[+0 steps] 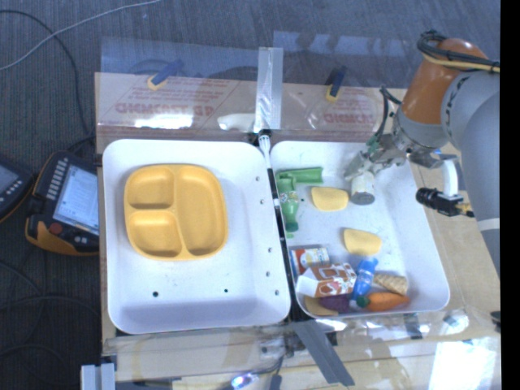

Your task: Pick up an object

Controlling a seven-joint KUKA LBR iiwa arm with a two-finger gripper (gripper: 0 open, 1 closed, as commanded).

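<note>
My gripper (362, 179) is low over the back of the right bin (422, 242), near its far wall. Can't tell from this angle what it's doing: the tip blurs into a pale grey lump and I see nothing clearly held.

Nearest candidate is the yellow wedge (329, 198), just beside the tip toward the divider. The green piece (297, 177) lies against the divider a little further over, with a smaller green bit (290, 211) below it. A second yellow wedge (361, 240) sits mid-bin, well apart from me.

The front corner is crowded: carton (327, 281), blue bottle (365, 276), carrot (382, 301) and something tan (391, 283), all touching or overlapping.

Risks as I judge them:
- The wedge looks low and rounded. A slightly high close would probably just squirt it sideways.
- I'm near the far wall; descending off-target could clip the rim or pin the object against it.
- The green piece hugs the divider, so one side has little room to get in. Likely a push, not a grip.
- The front pile could yield two things at once or a glancing hold that drops on lift.

The left bin (146, 291) holds a yellow tray (175, 211), too wide and flat to bother with.
</note>
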